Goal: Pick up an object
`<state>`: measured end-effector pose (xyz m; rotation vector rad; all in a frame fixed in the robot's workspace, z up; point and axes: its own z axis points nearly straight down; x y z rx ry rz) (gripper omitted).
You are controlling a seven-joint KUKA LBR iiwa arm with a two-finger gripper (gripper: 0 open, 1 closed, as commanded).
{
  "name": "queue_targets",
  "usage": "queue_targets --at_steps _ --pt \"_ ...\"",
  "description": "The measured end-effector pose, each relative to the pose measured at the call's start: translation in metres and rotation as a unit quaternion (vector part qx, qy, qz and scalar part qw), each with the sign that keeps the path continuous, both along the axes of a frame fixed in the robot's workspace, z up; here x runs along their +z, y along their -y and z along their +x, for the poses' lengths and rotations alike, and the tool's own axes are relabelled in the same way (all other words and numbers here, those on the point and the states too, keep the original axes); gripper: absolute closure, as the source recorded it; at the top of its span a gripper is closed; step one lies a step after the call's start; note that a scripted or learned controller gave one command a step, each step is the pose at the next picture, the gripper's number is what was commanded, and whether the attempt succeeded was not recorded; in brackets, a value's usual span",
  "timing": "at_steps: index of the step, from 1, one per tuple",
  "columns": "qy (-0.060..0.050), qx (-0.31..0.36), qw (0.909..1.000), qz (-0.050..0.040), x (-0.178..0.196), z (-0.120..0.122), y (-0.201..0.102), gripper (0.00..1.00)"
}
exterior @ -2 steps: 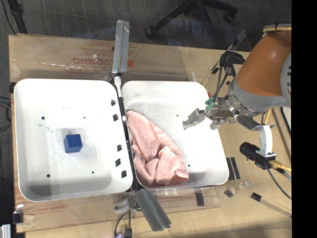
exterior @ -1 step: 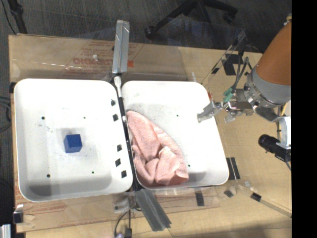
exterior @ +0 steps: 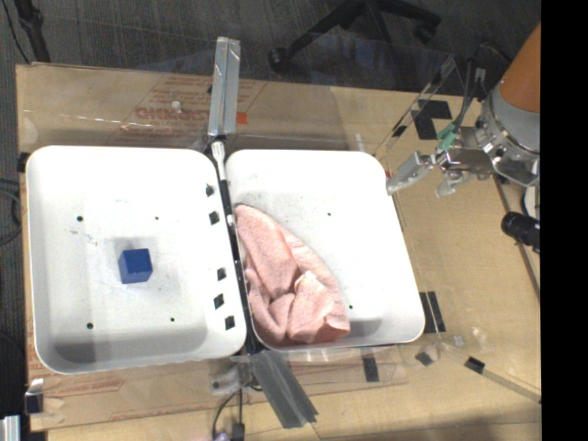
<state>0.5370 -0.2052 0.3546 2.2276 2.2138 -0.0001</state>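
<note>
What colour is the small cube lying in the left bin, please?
The cube is blue, clearest in the camera view against the white left bin.

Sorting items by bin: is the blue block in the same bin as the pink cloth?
No, the blue block sits in the left bin, the pink cloth in the right bin.

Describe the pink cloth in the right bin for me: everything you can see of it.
The pink cloth looks like soft terry fabric, pale salmon, crumpled into a loose heap with folds bunched thickest at its near end. It lies in the right bin, along that bin's left wall, running from about mid-bin down to the near edge. It rests on the bin floor; nothing else touches it. The gripper sits apart from it, beyond the bin's far right corner.
</note>
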Motion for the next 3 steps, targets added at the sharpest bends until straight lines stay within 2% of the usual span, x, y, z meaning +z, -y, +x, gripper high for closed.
queue_targets --at_steps 1,2,3 --pt "-0.003 0.032 0.9995 0.0005 -0.216 0.079 -0.004 0.0" --pt "-0.003 0.028 0.9996 0.0006 -0.263 0.091 -0.018 0.0" --pt "-0.004 0.03 0.9995 0.0008 -0.253 0.091 -0.018 1.0"
